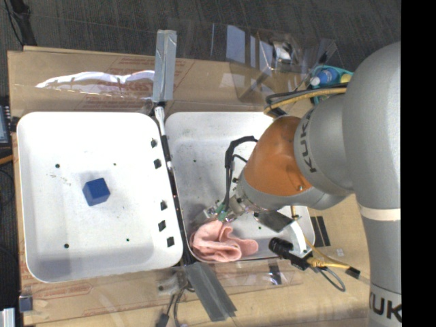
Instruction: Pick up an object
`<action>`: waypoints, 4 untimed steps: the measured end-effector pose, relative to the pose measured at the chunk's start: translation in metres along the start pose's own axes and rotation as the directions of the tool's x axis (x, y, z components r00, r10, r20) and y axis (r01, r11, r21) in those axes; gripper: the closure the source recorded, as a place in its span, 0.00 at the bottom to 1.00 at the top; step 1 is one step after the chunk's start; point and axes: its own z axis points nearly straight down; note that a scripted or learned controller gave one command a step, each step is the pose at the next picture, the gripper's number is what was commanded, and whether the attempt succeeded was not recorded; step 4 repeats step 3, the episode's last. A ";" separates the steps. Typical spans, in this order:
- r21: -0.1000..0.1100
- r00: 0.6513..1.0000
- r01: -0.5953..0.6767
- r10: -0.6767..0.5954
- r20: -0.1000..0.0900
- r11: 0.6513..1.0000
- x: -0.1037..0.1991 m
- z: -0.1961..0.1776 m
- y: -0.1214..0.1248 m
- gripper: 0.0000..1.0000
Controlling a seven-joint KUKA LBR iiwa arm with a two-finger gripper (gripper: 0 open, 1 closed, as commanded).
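**Pink cloth under the wrist, grasp unconfirmed**

Pink cloth (218, 242) lies crumpled at the near edge of the right bin (204, 142), towards its near-left corner. The gripper (223, 213) hangs just above and beside it, at the cloth's far edge; I cannot tell how its jaws stand, nor whether anything sits between them, since the wrist covers them. A blue cube (97, 191) sits well apart in the left bin (41, 135).

Risk, as I judge it: soft folds may slip out or only a thin edge may be pinched, so the cloth drops on lifting. The bin wall close by could also catch the gripper.

Reaching in from the right, the arm (320, 148) bends steeply down, its orange band over the right bin's middle.
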 end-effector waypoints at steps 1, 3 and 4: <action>0.003 1.000 0.003 -0.003 -0.002 1.000 -0.001 -0.006 0.001 1.00; 0.000 0.967 -0.255 0.255 0.004 0.967 0.032 -0.169 0.090 1.00; 0.000 0.967 -0.255 0.255 0.004 0.967 0.032 -0.169 0.090 1.00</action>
